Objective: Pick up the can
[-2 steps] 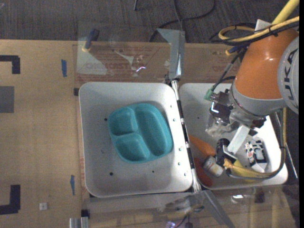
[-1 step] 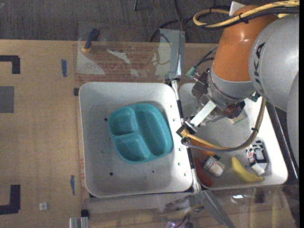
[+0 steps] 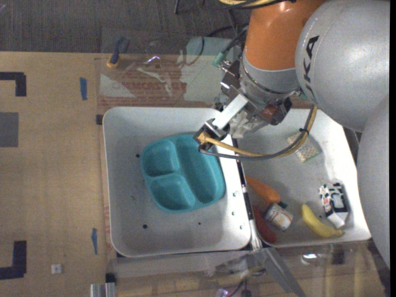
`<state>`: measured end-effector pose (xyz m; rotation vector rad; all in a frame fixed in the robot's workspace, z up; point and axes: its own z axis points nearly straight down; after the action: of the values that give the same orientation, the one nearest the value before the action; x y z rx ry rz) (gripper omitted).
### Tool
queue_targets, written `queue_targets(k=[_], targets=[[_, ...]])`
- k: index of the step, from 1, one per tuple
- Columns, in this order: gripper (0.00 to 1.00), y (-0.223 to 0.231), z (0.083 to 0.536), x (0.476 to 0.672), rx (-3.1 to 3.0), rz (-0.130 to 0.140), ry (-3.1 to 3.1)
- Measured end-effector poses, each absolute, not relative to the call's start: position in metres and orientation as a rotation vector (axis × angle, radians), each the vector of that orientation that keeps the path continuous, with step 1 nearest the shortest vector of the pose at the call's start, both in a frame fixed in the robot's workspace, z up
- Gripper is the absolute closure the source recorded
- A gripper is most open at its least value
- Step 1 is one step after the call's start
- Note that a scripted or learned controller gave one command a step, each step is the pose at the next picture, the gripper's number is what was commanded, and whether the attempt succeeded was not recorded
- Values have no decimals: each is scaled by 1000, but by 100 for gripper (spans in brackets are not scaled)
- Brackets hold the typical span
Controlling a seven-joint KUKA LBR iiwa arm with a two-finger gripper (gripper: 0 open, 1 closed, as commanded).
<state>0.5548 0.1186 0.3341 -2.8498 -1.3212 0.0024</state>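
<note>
The can (image 3: 279,216) is small, with a pale label and a tan end. It lies near the front of the right bin (image 3: 352,166), between an orange carrot (image 3: 262,189) and a banana (image 3: 319,221). My gripper (image 3: 265,112) hangs under the orange-banded wrist over the back left corner of the right bin, near the wall between the two bins. It is well behind the can and apart from it. The wrist hides most of the gripper.
A teal divided plate (image 3: 180,172) lies in the left bin (image 3: 120,184). The right bin also holds a red item (image 3: 265,228) by the can, a black-and-white toy (image 3: 333,200) at the right, and a small speckled packet (image 3: 306,151).
</note>
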Motion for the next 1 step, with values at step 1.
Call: queue_targets(k=[1], targets=[[100,193,325,560,-2746,0,-1529]])
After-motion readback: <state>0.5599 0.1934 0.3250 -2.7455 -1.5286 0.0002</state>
